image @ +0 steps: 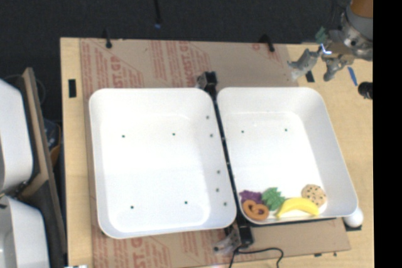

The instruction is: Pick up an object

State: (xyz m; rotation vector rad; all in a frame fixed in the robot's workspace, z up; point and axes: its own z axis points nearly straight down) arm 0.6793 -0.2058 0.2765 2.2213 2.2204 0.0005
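Several small toy foods lie along the near edge of the right bin [282, 147]: a yellow banana [296, 207], a round cookie [313, 195], a green leafy piece [272, 197], purple grapes [250, 196] and an orange-brown ring [255, 211]. My gripper [316, 66] hangs beyond the right bin's far right corner, over the bench and well away from the toys. It is open, and nothing sits between its two spread fingers.
The left bin [151, 160] sits beside the right one, with a black clamp [207, 80] at the far end of the seam between them. Brown cardboard [163, 59] covers the bench behind the bins. White boxes [12, 135] stand at the left edge.
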